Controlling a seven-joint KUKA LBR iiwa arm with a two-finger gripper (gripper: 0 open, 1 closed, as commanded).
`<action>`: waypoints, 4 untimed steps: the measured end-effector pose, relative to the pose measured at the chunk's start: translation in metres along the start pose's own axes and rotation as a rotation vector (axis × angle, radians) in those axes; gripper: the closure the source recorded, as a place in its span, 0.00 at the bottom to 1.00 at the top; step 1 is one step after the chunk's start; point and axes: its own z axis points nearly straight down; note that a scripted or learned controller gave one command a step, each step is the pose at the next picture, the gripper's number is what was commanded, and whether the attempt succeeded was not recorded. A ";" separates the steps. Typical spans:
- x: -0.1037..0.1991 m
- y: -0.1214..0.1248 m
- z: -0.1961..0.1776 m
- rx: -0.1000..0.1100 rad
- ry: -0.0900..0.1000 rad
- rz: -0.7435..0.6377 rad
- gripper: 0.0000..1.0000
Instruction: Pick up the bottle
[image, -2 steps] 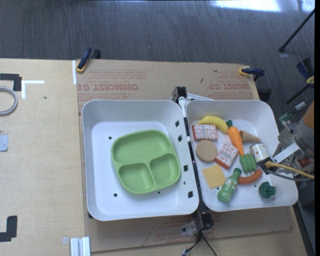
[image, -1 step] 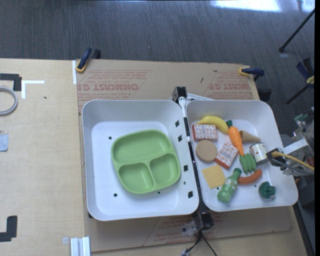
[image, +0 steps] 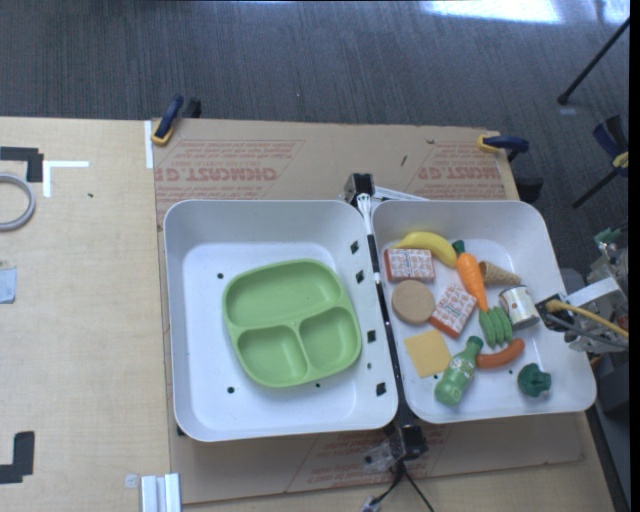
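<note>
- The gripper (image: 597, 335) is seen at the right bin's (image: 545, 235) right edge. Open or shut cannot be told.
- The green bottle (image: 458, 372) is laid near the front wall, with bare floor on its right.

Glossy green plastic bottle (image: 457, 374), matt green plastic tray (image: 291, 322), brown cardboard sheet (image: 330, 162).

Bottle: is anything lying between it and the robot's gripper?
Yes. An orange-red sausage lies between the bottle and the gripper at the right; a silver can and green vegetable sit close by.
</note>
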 end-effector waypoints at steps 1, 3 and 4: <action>0.000 0.000 -0.009 -0.001 0.001 0.000 1.00; 0.000 0.000 -0.018 0.000 0.000 -0.006 1.00; 0.000 0.000 -0.019 0.000 0.000 -0.010 1.00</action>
